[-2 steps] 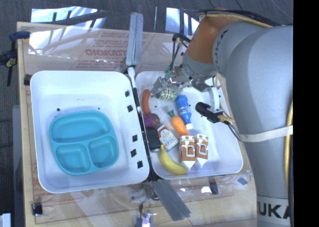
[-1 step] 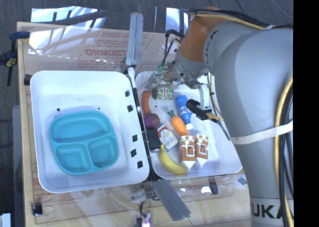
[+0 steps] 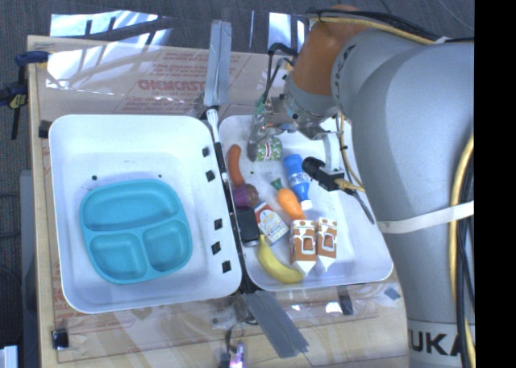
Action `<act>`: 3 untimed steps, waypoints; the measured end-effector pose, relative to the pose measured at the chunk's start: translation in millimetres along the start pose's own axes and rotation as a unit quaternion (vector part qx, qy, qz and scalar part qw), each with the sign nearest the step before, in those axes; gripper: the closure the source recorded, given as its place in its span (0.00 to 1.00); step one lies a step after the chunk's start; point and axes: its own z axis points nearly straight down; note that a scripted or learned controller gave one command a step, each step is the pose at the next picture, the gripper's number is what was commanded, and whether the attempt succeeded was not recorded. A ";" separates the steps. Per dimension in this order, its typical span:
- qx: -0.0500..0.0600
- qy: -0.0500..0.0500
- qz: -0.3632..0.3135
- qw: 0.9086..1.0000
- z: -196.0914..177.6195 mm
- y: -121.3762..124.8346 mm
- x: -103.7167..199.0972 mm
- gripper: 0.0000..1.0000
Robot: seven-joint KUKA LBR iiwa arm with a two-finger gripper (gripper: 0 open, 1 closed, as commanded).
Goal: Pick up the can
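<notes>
The can [image 3: 272,149], small with a green and silver side, lies at the far end of the right bin [image 3: 367,257]. My gripper [image 3: 264,137] hangs right over it, reaching down from the grey arm and its orange band [image 3: 318,48]. The gripper's body covers the top of the can, so the contact between them is hidden.
The right bin also holds a sausage [image 3: 234,163], a blue bottle [image 3: 297,177], a carrot [image 3: 289,202], a purple fruit [image 3: 247,195], a banana [image 3: 279,265], two small cartons [image 3: 314,245] and other packets. The left bin [image 3: 64,148] holds a blue divided plate [image 3: 135,229].
</notes>
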 end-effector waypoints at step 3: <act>0.012 0.004 -0.040 0.999 2.0 -7.4 6.4 0.00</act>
